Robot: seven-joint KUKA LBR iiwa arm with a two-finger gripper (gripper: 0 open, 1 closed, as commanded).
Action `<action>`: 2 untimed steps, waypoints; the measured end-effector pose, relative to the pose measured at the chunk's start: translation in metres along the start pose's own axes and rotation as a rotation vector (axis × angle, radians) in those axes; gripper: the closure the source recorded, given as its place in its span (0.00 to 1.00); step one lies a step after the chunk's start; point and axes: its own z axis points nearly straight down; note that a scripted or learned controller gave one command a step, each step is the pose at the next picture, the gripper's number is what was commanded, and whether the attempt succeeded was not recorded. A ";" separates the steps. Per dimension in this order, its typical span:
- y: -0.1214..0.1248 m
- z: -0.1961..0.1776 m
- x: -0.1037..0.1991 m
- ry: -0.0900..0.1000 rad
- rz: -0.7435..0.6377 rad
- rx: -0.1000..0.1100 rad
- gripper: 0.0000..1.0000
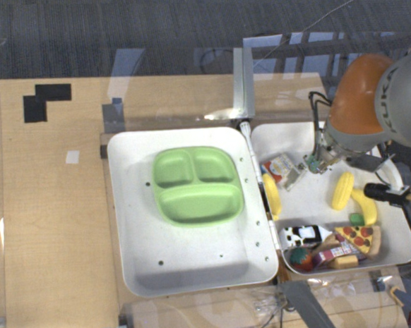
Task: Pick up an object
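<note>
My gripper [317, 164] hangs low over the back middle of the right bin [403, 250], below the orange wrist band. Just left of it lies a small clear packet with red print [284, 169]; whether they touch I cannot make out. A yellow corn cob [342, 190] lies in front of the gripper, to its right. Beside the cob is a yellow banana [366, 208] with a green tip. Another yellow piece [270, 197] rests against the bin's left wall.
The left bin [142, 264] bears a green divided plate [195, 184]. At the right bin's front lie a pizza slice [356, 238], a black-and-white toy [300, 236], red pieces [309, 259] and a brown bar [342, 256]. A metal post [244, 82] stands behind the bins.
</note>
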 end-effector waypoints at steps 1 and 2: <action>0.023 0.013 0.004 -0.005 0.088 -0.008 0.00; 0.026 0.003 0.004 -0.003 0.086 -0.013 1.00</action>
